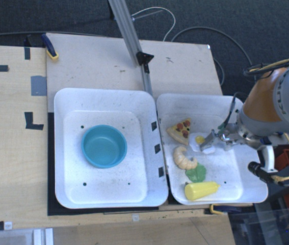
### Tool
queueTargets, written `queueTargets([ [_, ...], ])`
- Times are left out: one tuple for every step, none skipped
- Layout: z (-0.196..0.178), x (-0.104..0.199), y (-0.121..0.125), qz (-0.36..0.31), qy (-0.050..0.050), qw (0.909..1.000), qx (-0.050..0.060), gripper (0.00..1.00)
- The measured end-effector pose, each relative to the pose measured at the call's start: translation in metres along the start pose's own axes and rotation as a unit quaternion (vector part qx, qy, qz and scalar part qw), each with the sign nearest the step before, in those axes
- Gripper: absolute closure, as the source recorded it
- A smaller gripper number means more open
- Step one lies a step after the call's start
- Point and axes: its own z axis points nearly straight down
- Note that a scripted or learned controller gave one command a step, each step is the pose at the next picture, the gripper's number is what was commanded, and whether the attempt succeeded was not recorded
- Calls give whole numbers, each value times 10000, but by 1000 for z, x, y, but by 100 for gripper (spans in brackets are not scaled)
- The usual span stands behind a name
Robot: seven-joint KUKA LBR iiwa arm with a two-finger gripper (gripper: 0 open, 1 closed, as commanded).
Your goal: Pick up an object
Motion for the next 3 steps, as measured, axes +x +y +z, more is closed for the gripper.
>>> queueTargets([
  [-10,1,0,-7,2,10000,-3,100],
  [-72,2,-4,-2,-7,10000,-26,100],
  [-126,6,7,-7,-9,10000,-29,100],
])
